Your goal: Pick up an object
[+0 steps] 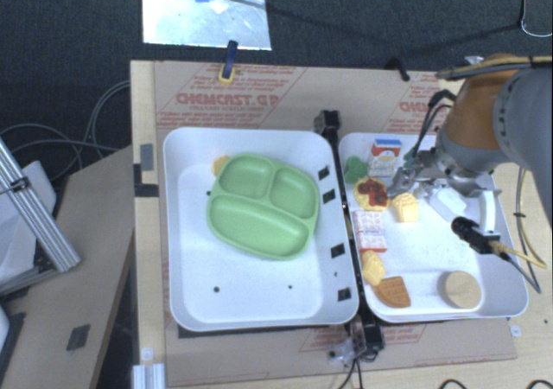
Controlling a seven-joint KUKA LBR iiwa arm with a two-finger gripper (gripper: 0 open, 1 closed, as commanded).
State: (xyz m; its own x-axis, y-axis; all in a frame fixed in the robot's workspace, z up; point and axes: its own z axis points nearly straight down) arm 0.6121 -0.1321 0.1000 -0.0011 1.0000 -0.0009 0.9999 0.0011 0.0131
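here, seen from above at a slant, a bench carries two shallow white bins side by side. the left bin [194,292] holds a green divided plate [263,204] with three compartments, lying flat near the bin's middle, and a small yellow piece [221,164] peeks out from behind the plate's upper left edge. the right bin [501,296] holds a scatter of toy food: a small white carton with a red and blue label [385,155] near the top, a green item [355,168] beside it, a red item [373,193] just below, a pale yellow block [406,208], a white packet with red print [370,230], a yellow piece [373,269], an orange-brown wedge [394,291], and a round tan disc [460,289] near the lower right corner. the grey arm [518,124] with its orange band reaches in from the right, and the gripper [408,181] sits low over the right bin's upper middle, just above the pale yellow block and beside the red item. i cannot tell whether it is spread or closed, or whether it grips anything.
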